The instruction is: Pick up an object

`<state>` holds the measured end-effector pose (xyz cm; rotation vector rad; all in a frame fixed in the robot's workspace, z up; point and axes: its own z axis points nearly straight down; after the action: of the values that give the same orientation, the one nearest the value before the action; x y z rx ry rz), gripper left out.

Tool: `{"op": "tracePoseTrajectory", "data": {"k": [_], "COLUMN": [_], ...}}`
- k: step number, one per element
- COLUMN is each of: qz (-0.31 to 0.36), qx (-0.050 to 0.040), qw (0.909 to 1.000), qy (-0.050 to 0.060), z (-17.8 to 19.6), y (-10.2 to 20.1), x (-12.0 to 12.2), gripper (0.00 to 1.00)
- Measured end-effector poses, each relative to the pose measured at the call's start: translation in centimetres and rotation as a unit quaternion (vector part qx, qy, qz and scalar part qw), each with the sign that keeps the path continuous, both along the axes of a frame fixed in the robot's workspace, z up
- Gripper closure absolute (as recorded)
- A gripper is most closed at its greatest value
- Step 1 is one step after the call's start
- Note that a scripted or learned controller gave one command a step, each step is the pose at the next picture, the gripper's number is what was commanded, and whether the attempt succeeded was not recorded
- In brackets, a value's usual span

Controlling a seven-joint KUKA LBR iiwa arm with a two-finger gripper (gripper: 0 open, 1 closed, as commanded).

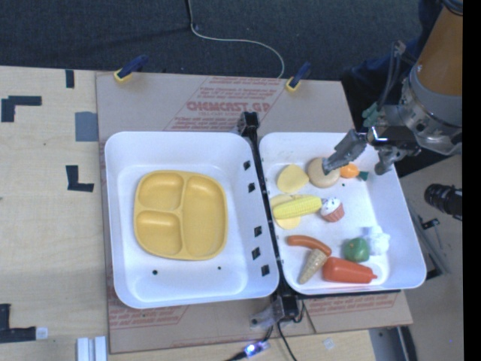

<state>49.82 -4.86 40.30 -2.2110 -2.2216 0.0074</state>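
The arm comes in from the right, orange band up top, and the end effector hangs over the upper part of the right bin. One dark finger slants down and left, its tip right at a round tan piece, touching it or just over it, hard to call from this angle; a second finger sits apart to the right, so the end effector reads as spread wide, with nothing clamped between the two. Just below the end effector, between the fingers, lies a small orange piece. Left of the finger tip, beside the tan piece, sits a pale yellow lump. Further below and left, an ear of corn lies across the bin, with a little cupcake just right of it. Lower again, a red sausage, an ice-cream cone tilted beneath it, a red carrot-like piece and a green vegetable crowd the near edge, a small white-and-blue thing beside the green one. Well off to the left of the end effector, the left bin holds a yellow divided plate. Both bins rest on cardboard on the counter.
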Motion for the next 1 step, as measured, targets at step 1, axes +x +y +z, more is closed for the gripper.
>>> {"op": "tracePoseTrajectory", "data": {"k": [1], "qz": [0.001], "qx": [-0.0004], "qw": [1.0000], "qy": [0.000], "z": [-5.88], "y": [5.51], "x": [-1.60], "gripper": [0.00]}}
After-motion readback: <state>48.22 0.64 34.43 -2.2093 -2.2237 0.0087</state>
